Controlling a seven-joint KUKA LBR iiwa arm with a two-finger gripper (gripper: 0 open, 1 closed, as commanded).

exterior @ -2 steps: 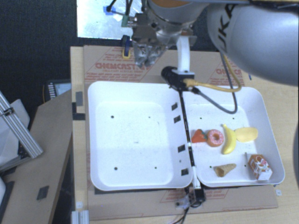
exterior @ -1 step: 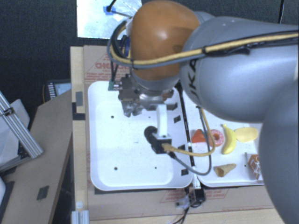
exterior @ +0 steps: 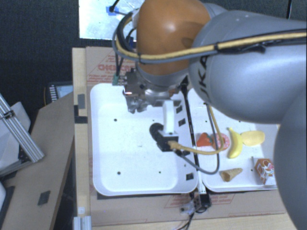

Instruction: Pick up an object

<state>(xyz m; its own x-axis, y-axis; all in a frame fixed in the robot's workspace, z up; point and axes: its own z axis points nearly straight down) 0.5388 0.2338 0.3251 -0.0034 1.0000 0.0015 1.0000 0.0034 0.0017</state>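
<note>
Banana [exterior: 234, 143] lying loose inside the right bin [exterior: 247, 182], free for picking, with hand [exterior: 135, 103] hanging low left of that bin, apparently searching there, its openness impossible to tell, nothing visibly held.

Red printed lettering runs across the brown cardboard sheet [exterior: 100, 68] under the two bins, both beyond the left bin's far edge and along the near edge, but it is too blurred to read. The grey arm [exterior: 249, 75] carries large dark letters, partly hidden by the curve of its casing, and only what looks like a "K" can be made out. The small carton [exterior: 263, 170] in the right bin has red and white print too small to read.
</note>
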